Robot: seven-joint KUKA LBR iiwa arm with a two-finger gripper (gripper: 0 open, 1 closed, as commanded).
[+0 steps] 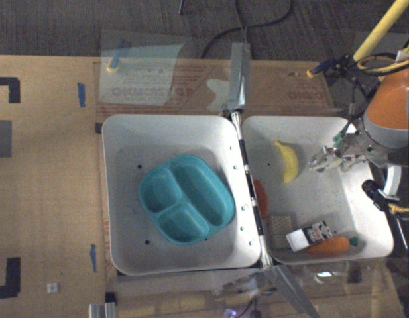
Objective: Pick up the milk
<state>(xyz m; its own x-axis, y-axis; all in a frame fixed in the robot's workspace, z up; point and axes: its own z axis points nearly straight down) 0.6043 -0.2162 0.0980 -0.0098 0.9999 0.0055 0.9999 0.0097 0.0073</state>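
So the milk (309,236), a small white carton with a dark printed side, lies flat at the near edge of the right bin (337,128), long axis running left-right with a slight tilt. It touches the carrot (330,246) just on its near side, and a tan sponge-like pad (278,228) sits just to its left. Your hand (331,156) hangs over the far half of the same bin, toward the right wall, so the milk lies nearward and a little left of it. You can't tell how wide the hand is spread; nothing shows in it. A banana (288,161) lies left of the hand, well apart from the milk. Open floor runs between hand and carton, so the path looks free. Tight spots, by my read: the near wall and the carrot crowd the carton's near side. A red thing (260,197) hugs the left wall. The left bin (124,138) holds a teal divided plate (185,198).
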